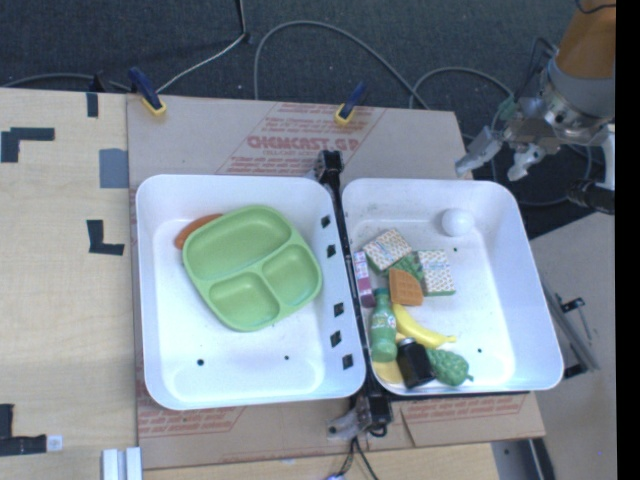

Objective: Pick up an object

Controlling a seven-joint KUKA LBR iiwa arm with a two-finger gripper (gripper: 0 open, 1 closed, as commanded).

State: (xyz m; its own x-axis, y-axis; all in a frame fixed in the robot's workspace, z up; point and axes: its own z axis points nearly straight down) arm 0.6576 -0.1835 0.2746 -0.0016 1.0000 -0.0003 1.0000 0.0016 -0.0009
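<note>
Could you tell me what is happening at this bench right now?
The arm's gripper hangs above the back right corner of the right bin, open and holding nothing. That bin holds a white ball, a banana, a green bottle and other small items. The left bin holds a green divided plate.

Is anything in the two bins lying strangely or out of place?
Yes. In the left bin, an orange object is mostly hidden under the green divided plate, which looks tilted. In the right bin, the small items are crowded against the divider, while the white ball sits apart.
</note>
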